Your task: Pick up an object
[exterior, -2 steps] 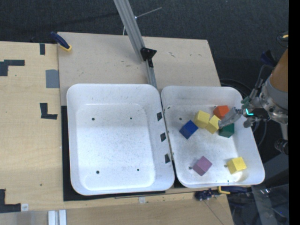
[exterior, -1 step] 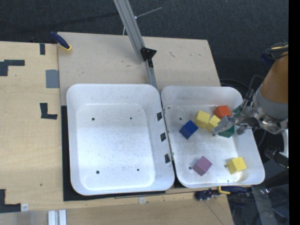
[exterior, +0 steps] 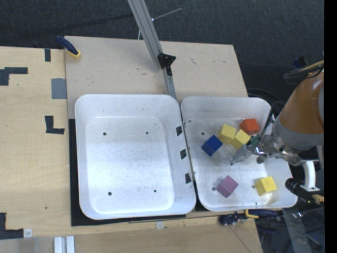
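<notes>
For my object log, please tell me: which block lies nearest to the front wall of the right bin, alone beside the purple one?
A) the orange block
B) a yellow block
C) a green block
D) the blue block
B: a yellow block sits low in the right bin, beside the purple block.

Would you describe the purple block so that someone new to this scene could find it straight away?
Start at the right-hand bin of the two white ones. Go to its near edge, away from the cluster of blue, yellow and orange blocks by the gripper. The purple block sits alone there, left of a single yellow block, and is the only purple thing.
</notes>
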Robot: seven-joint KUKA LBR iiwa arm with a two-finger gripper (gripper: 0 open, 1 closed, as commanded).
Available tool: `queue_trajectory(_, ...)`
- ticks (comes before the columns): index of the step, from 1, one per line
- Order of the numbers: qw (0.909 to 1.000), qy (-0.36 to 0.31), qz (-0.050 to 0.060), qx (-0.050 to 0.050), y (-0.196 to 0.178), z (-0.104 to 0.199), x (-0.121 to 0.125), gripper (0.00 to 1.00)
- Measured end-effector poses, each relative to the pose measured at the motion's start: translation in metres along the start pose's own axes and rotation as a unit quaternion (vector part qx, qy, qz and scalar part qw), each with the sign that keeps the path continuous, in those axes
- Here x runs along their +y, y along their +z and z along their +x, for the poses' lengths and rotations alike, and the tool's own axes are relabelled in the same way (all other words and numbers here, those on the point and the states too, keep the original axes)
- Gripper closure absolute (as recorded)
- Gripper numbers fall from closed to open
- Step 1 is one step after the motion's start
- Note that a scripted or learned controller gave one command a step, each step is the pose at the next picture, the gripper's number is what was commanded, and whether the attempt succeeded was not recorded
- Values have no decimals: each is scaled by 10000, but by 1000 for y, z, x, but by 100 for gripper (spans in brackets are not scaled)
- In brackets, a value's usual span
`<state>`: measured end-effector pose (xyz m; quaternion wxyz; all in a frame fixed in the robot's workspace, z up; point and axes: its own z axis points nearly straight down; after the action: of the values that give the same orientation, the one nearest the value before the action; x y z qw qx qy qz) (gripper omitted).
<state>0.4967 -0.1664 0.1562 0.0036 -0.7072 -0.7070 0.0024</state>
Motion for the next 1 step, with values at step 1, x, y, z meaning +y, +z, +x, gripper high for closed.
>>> queue_trajectory(1, 10000, -2, -3, 2, 46, 5, -7, 0)
